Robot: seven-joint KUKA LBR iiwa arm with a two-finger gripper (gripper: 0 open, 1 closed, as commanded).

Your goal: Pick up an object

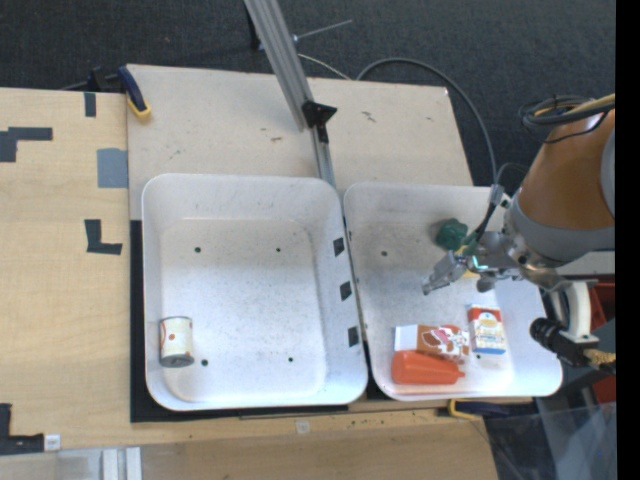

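Fingers spread and pinching nothing, the gripper [447, 273] hovers just below the green block [451, 234] in the right bin [400, 203].

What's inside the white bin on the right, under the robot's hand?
The right bin holds a green object, an orange block, a red-and-white packet and a small carton. The hand and arm cover part of the floor there.
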